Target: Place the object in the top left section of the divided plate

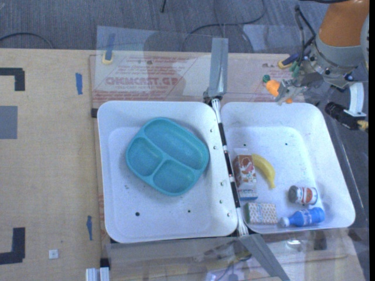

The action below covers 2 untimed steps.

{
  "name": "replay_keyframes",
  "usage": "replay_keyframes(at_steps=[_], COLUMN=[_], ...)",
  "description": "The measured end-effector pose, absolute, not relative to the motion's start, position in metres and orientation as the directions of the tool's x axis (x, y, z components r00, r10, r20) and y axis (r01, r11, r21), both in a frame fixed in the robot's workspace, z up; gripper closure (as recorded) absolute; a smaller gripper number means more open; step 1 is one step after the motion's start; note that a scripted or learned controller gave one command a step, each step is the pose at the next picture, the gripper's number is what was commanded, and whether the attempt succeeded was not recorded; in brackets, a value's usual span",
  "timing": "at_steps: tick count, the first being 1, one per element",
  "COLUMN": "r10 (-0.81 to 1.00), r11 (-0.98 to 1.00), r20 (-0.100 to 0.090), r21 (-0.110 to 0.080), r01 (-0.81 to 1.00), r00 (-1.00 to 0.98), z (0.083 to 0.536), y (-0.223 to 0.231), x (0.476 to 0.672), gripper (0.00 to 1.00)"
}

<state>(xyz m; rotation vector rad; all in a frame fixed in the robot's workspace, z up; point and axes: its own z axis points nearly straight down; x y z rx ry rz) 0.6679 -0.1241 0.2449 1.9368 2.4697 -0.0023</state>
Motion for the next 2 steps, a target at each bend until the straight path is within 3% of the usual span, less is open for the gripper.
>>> replay_keyframes(at_steps=[1,2], r10=[0.962,0.93], r11=[0.273,0.367], r20=[-0.001,0.0], r21=[0.0,0.002], r01=[0.962,0.93], r00=[-0.273,-0.367], z=[0.204,0.222], y=[-0.193,-0.09], x=[0.638,0.631], gripper=[1.0,1.0])
